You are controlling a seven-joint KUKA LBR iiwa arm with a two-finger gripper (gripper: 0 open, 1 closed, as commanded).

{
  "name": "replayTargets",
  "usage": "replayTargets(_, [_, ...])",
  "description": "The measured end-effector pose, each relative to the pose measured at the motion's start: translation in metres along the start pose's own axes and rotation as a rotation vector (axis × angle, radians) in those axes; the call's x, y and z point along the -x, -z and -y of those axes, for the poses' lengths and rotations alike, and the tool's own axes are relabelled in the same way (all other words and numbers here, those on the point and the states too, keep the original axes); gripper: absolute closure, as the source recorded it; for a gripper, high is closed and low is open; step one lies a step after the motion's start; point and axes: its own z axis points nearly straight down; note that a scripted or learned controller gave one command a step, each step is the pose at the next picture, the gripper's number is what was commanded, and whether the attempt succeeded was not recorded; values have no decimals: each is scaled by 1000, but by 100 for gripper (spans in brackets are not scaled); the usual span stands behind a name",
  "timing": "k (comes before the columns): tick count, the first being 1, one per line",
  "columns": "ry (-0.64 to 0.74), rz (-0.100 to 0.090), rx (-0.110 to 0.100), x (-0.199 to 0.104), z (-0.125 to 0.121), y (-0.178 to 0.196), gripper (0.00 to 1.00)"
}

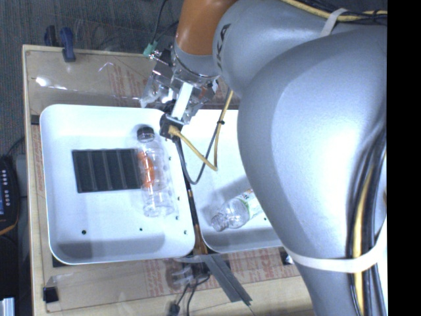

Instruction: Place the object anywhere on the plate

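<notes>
A black ridged rectangular plate (105,170) lies flat in the left bin (59,229). A clear plastic bottle (154,180) with an orange label and a grey cap lies along the plate's right edge, cap toward the back. Its side touches or slightly overlaps that edge. My gripper (156,92) hangs over the back rim of the left bin, just behind the bottle's cap and above it. Nothing shows held in the gripper.
A second clear bottle (234,212) lies on its side in the right bin (217,242), near its front left corner. My large grey arm covers most of the right bin. The divider between the bins runs just right of the first bottle.
</notes>
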Motion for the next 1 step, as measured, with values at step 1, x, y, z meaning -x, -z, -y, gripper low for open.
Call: replayTargets(1, [-4, -2, 1, -56, 33, 133, 0])
